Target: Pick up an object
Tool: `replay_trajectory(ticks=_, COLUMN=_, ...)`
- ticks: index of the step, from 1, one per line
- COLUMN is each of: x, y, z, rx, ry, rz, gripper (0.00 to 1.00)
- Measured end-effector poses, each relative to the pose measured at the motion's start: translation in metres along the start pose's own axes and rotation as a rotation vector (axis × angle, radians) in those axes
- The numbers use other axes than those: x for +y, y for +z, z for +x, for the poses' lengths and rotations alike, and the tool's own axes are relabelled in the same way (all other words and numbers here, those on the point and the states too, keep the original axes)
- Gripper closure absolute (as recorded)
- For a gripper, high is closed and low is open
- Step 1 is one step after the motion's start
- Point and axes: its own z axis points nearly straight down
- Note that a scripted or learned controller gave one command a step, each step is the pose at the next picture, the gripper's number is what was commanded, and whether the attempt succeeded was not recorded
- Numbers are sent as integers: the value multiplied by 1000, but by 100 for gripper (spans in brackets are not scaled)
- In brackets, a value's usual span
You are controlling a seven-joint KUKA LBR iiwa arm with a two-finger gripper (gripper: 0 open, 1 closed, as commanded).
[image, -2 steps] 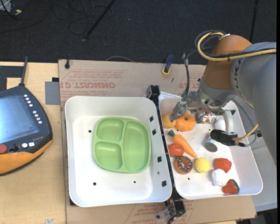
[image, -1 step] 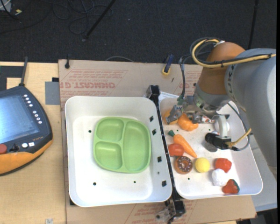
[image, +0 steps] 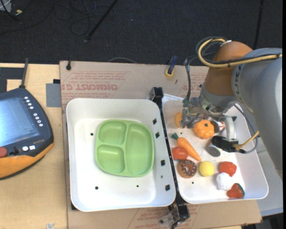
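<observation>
The right bin [image: 257, 175] holds several toy foods. An orange pumpkin [image: 204, 129] lies near its far side, with a carrot [image: 188, 147] and a red pepper [image: 179, 152] just in front of it. My gripper [image: 188, 120] is low over the bin's far left part, right beside the pumpkin's left edge. A small orange piece [image: 179, 119] peeks out on the gripper's left, partly hidden by it. I see nothing clearly held.
In the same bin lie a chocolate donut [image: 187, 168], a yellow lemon [image: 206, 168], a red piece [image: 227, 168], a white piece [image: 223, 181] and a strawberry [image: 235, 190]. The left bin [image: 80, 128] holds a green divided plate [image: 124, 148]. A control pendant [image: 16, 128] sits left.
</observation>
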Motion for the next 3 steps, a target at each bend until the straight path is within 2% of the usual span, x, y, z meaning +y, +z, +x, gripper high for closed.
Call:
replay_trajectory(ticks=1, x=6, y=-45, z=-5, rx=-2, ry=1, rz=-8, gripper=100)
replay_trajectory(ticks=2, x=5, y=-108, z=-13, rx=-2, ry=3, rz=-10, gripper=100)
replay_trajectory(ticks=3, x=5, y=-107, z=-13, rx=-2, ry=0, rz=-4, gripper=100)
